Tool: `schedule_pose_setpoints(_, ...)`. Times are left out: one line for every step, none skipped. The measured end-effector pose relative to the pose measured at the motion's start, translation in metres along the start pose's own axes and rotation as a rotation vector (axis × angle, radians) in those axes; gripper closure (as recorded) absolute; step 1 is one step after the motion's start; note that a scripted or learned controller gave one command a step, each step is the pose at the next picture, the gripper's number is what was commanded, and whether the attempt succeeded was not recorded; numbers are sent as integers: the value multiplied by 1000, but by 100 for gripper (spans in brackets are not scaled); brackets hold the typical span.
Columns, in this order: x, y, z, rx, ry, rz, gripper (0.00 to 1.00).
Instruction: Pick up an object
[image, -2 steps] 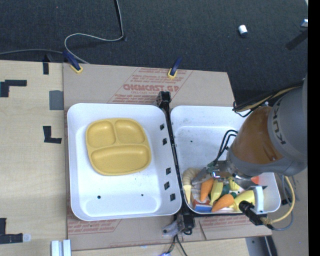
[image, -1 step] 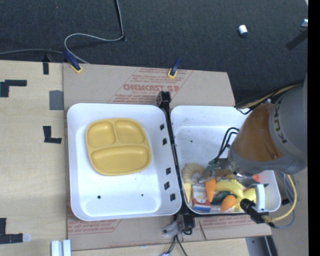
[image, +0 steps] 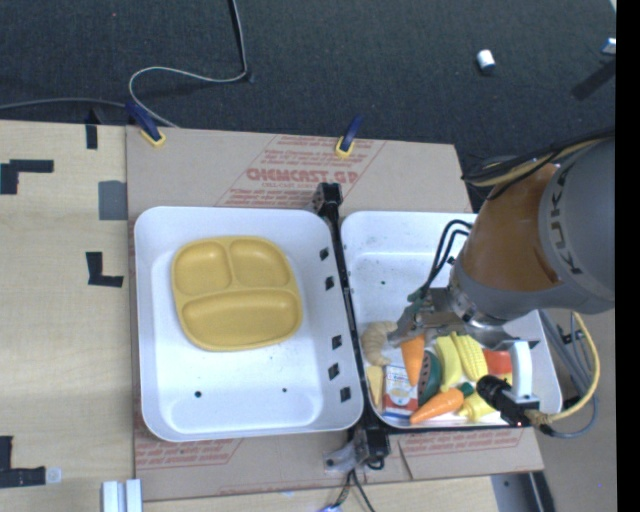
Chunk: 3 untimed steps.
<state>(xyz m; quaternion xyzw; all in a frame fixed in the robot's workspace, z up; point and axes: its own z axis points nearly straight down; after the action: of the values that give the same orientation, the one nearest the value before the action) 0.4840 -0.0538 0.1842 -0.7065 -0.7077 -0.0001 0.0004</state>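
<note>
The right bin (image: 385, 250) holds a heap of toy food in its near half: an orange carrot (image: 437, 405), a second orange piece (image: 411, 360), yellow corn (image: 462, 357), a red-and-white carton (image: 398, 389) and a beige piece (image: 376, 340). My gripper (image: 418, 322) hangs low over this heap, just above the orange piece and beside the beige one. The bulky grey and orange wrist (image: 520, 240) covers the bin's right side. Whether anything sits between the fingers is hidden.
The left bin (image: 160, 330) contains a yellow divided plate (image: 237, 293) in its far half. A black clip (image: 328, 195) sits at the divider between the bins. Cables trail across the dark floor behind the cardboard base.
</note>
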Motion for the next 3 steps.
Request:
schedule_pose_setpoints(72,0,-55,0,0,-1,100)
schedule_pose_setpoints(115,0,-72,1,0,0,100)
schedule_pose_setpoints(116,0,-81,3,-1,-2,100)
